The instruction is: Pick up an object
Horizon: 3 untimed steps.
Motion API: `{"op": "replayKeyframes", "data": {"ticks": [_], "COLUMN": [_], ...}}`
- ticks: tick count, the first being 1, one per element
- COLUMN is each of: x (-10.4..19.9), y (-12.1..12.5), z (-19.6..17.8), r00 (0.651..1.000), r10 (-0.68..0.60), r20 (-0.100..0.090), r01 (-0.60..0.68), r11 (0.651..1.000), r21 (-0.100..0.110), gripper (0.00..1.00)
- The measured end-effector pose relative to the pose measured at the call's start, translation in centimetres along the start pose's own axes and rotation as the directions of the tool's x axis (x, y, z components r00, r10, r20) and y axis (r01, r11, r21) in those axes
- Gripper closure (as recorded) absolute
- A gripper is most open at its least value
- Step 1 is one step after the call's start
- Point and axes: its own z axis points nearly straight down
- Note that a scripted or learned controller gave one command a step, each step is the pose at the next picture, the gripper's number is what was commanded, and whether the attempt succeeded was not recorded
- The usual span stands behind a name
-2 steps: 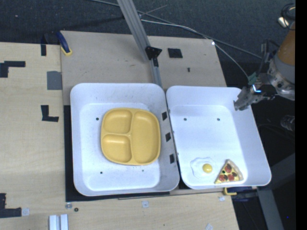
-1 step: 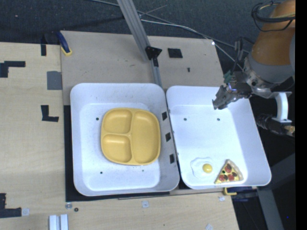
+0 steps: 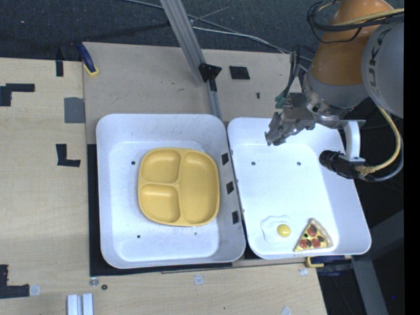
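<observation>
I see the claw (image 3: 274,136) above the right white bin's (image 3: 298,176) far edge; its spread I cannot tell. Fried-egg toy (image 3: 277,229) and pizza-slice toy (image 3: 313,235) lie near corner; approach vertically, centred.

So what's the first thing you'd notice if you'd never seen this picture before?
Probably the big yellow divided plate, sitting in the middle of the left white bin. Next, the robot arm with its orange band at the top right, its gripper hanging over the far end of the right bin. Then two toy foods in that bin's near corner: a fried egg and, right beside it, a pizza slice.
</observation>
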Motion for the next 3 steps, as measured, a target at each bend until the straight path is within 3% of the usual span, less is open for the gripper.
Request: {"op": "replayKeyframes", "data": {"ticks": [2,3], "x": [10.2,14.5], "y": [2.2,1.9], "z": [1.5,2.7], "r00": [1.0,1.0], "r10": [-0.002,0.0], "r20": [-0.001,0.0], "r01": [0.002,0.0], "r11": [1.0,1.0], "r21": [0.0,0.002], "gripper": [1.0,1.0]}}
